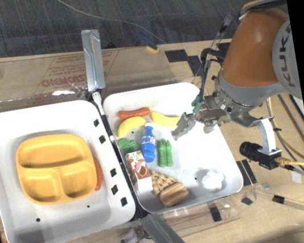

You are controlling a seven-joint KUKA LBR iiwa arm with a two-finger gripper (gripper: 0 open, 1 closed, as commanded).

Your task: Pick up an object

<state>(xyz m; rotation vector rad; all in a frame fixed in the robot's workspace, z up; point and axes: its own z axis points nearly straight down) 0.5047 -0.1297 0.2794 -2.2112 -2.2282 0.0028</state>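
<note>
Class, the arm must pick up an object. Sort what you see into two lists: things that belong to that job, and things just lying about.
Belong to the job:
gripper
banana
blue bottle
hot dog
right bin

Just lying about:
yellow divided tray
left bin

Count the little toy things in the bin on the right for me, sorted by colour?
Yellow: 2, a banana and a lemon
Orange-red: 1, a sausage
Green: 2, a leafy piece and a bundle
Blue: 1, a bottle
Brown: 2, a waffle and a bun
White: 1, a lump
Printed: 1, a box
Total: 10
</note>
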